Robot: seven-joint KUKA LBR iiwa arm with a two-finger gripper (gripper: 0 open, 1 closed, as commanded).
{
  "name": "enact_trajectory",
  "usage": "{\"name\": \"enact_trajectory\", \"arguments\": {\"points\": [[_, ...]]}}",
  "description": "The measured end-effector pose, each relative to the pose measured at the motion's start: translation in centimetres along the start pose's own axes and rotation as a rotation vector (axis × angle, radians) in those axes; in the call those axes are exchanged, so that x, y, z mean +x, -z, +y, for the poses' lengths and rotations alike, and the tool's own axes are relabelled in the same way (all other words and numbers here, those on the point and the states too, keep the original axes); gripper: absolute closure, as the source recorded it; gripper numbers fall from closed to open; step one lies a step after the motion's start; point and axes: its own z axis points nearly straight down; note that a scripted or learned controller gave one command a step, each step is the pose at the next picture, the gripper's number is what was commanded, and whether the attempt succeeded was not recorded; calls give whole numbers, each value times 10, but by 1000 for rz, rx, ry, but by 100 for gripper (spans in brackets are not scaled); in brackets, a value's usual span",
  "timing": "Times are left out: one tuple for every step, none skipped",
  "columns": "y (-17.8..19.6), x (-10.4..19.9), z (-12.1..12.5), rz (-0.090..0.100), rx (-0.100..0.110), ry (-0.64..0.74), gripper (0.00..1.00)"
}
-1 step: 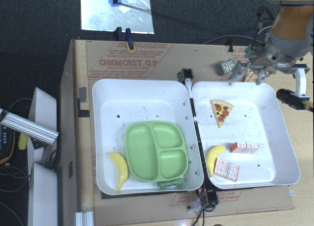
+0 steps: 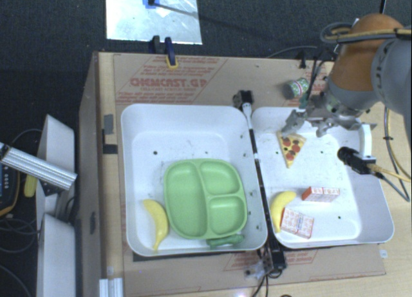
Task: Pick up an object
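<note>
My gripper hangs over the far part of the right bin, its two grey fingers spread apart with nothing between them. Just below and left of it lies a toy pizza slice, yellow with red spots. Nearer the front of the same bin lie a yellow banana, a small orange box and a red-and-white carton. In the left bin a green divided plate rests beside a second banana.
A small green-and-white can lies on the bench behind the right bin. A black cylindrical part juts over the right bin's right side. The ridge between the bins runs front to back. The grey arm with its orange band fills the upper right.
</note>
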Motion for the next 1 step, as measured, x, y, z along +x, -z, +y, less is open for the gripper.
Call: {"name": "enact_trajectory", "arguments": {"points": [[-88,-13,11,0,-1,0,0]]}}
